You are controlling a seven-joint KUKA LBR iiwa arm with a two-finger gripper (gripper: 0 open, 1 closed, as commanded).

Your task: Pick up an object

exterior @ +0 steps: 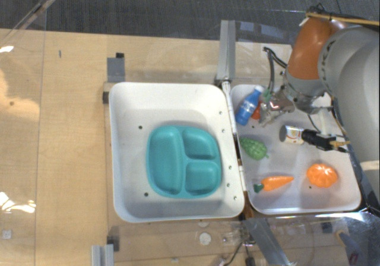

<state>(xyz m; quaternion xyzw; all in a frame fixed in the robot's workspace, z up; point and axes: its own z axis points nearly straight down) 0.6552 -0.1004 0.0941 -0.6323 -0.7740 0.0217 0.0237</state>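
Two shallow white bins sit side by side on a pale wooden surface point(59, 140), seen from above. Along the near edge of the right-hand white bin point(297, 199) lies a small orange toy carrot with a green top point(276, 183), its tip pointing toward the bin's right side. Just beyond it, near the near-right corner, rests a round orange fruit-shaped toy point(322, 176), apart from the carrot.

The left-hand white bin point(127, 140) carries a teal plastic plate with three compartments point(183, 161), lying flat in the middle of its floor and clear of all four walls.

Farther back in the right bin, close to its left wall, sits a bumpy green rounded toy point(253, 148), alone and well apart from the carrot below it. Beyond that, in the far-left corner, a blue plastic bottle with a pale cap point(247, 107) lies tilted, its cap end toward the far edge. A small red-orange piece point(256, 114) shows right beside the bottle, too small to identify.

The jaws hang low over the far-left part of the right bin, just beside the bottle and the red-orange piece. From this angle it cannot be told whether they are apart, together, or touching either thing. Nothing is visibly held.

Behind them the grey robot arm point(350, 75) reaches in across the far-right corner, its orange band point(309, 51) above the wrist.
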